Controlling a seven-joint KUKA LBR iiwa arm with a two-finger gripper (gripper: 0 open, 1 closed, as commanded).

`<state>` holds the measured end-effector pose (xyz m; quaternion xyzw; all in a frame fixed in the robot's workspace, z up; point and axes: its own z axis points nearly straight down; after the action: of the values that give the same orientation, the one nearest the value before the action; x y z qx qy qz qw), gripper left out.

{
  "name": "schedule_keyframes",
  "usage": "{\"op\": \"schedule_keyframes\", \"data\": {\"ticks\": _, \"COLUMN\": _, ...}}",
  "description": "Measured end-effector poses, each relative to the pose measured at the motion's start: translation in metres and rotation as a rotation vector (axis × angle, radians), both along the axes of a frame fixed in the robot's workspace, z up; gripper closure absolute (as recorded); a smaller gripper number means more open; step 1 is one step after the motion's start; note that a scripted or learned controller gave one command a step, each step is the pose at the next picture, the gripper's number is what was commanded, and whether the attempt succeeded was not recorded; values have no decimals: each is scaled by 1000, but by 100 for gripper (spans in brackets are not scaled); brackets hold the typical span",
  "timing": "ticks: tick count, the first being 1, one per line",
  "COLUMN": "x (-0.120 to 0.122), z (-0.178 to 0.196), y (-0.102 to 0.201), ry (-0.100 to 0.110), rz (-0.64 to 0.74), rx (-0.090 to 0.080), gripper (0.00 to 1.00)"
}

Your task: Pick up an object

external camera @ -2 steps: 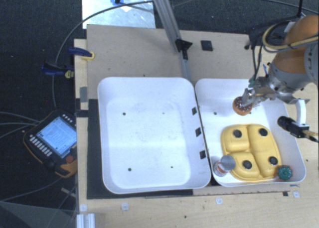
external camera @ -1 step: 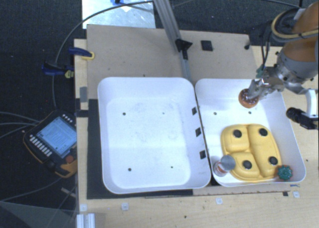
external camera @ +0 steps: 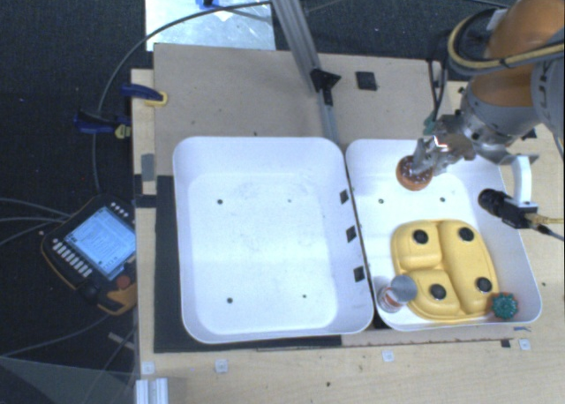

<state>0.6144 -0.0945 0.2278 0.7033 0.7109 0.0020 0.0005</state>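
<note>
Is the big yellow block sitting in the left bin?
No, the yellow block lies in the right bin, toward its near end.

Single fixed camera, set high above the worktop [external camera: 265, 85]; aimed down at a slant; both bins [external camera: 256, 243] framed.

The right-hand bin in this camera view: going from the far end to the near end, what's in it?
Gripper over a small brown round thing → big yellow moulded piece → small grey-capped item and green ball, nearest, at about the same depth.
</note>
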Motion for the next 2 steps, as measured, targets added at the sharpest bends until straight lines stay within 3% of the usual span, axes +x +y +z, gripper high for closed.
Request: {"op": "schedule_keyframes", "data": {"ticks": 2, "x": -3, "z": -17, "y": 111, "ry": 2, "rz": -1, "rx": -1, "gripper": 100}}
